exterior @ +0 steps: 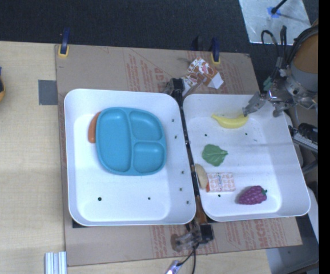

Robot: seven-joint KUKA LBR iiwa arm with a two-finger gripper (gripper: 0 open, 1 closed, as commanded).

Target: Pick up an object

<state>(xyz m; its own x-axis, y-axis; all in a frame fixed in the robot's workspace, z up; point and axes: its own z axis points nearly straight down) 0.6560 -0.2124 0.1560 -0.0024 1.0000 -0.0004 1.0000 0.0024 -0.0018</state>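
The right bin (290,170) holds a yellow banana (230,120) near its far edge, a green leaf-shaped piece (214,154) in the middle, a purple bunch of grapes (252,195) and a white and orange packet (221,182) near the front. A tan oval piece (201,176) lies against the bin's left wall. My gripper (264,109) hangs over the bin's far right corner, just right of the banana's tip. Its fingers are spread open with nothing between them.
The left bin (79,204) carries a blue divided plate (131,140) with an orange item (92,128) peeking out at its left edge. A crumpled wrapper (202,73) lies on the cardboard behind the bins. Cables sit at the far right.
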